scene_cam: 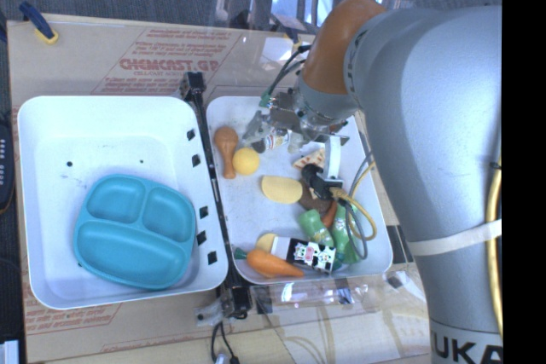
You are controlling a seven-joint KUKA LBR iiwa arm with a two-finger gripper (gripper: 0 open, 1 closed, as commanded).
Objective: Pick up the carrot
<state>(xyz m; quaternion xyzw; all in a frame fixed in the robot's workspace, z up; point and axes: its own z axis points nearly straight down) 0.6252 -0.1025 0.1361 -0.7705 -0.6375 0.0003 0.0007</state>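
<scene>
The carrot (271, 264) is orange with a green stub at its left end. It lies flat against the near wall of the right bin (223, 117). My gripper (270, 130) hangs over the far part of that bin, below the orange wrist band, well away from the carrot. It hovers just right of a brown drumstick (226, 146) and above a yellow ball (246, 161). Nothing can be made out in its grasp.
The right bin also holds a pale yellow potato piece (281, 189), green vegetables (317, 226), a black-and-white box (311, 253) touching the carrot's right end, and a small yellow piece (267, 242). A blue divided plate (135, 231) lies in the left bin (51, 124). The arm covers the bin's right side.
</scene>
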